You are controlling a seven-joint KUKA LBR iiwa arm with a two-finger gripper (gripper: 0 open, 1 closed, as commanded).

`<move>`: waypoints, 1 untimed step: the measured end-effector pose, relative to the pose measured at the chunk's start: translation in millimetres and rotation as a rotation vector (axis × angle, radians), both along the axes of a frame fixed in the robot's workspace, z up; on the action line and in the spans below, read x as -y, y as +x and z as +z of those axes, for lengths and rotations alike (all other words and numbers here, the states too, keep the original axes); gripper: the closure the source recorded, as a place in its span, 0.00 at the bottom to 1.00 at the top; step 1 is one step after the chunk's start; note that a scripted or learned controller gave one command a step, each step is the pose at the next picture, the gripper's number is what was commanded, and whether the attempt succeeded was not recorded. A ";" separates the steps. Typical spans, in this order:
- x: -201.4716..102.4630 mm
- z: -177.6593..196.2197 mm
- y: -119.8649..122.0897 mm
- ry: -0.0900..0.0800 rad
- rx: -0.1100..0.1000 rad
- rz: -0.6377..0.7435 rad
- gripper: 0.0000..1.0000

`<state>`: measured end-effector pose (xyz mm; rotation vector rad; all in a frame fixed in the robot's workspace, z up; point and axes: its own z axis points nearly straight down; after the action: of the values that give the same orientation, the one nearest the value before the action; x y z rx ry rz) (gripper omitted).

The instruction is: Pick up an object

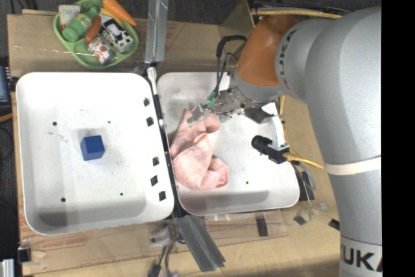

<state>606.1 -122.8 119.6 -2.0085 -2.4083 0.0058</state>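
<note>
Pink cloth [198, 156] in right bin [279, 194]: soft, light, limp; pinch raised fold at 12 o'clock edge; pincer [216, 107] there, open-or-closed state unclear

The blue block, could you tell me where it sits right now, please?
In the camera view, the blue block lies alone in the left bin, a little left of its middle, well apart from the pink cloth in the right bin.

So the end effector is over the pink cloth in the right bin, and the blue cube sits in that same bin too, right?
Not quite. The camera view shows the blue cube alone in the left bin, not the right bin. The end effector is at the top edge of the pink cloth in the right bin.
</note>
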 end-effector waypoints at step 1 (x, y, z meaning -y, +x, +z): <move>-15.9 -28.3 16.1 -0.001 0.004 0.034 0.00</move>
<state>622.2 -106.8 91.4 -1.9699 -2.4446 0.0040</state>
